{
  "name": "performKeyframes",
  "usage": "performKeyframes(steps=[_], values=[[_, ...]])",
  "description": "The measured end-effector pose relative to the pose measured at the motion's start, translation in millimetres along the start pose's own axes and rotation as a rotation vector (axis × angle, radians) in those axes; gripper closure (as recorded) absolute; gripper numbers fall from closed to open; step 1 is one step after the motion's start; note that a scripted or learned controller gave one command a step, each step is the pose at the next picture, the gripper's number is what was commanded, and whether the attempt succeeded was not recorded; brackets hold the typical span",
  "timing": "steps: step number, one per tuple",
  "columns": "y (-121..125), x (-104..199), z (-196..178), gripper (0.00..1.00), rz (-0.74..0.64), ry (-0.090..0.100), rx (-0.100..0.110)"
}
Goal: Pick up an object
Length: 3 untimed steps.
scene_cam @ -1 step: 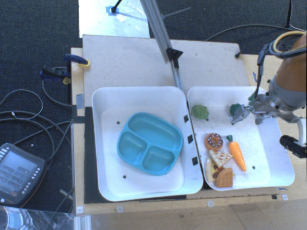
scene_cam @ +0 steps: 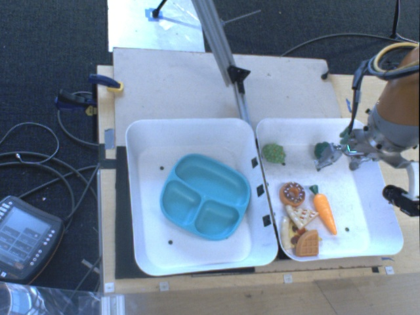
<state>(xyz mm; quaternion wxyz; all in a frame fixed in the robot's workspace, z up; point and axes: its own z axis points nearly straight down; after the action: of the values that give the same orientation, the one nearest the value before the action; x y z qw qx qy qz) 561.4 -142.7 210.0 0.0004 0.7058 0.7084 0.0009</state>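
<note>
Over the right white bin, the two-finger gripper is hovering with fingers spread, nothing between them. A small dark-green toy is sitting just beside its near fingertip, and a bumpy green broccoli-like toy is lying further off, toward the blue divided plate.
</note>
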Motion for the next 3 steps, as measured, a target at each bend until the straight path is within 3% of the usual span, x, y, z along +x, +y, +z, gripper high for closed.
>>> performKeyframes(steps=[1, 2, 3], values=[[-9, 5, 56, 0.00, 0.003, 0.000, 0.006], [-6, -6, 104, 0.00, 0.004, -0.002, -0.003], [-5, -6, 120, 0.00, 0.003, -0.001, 0.002]])
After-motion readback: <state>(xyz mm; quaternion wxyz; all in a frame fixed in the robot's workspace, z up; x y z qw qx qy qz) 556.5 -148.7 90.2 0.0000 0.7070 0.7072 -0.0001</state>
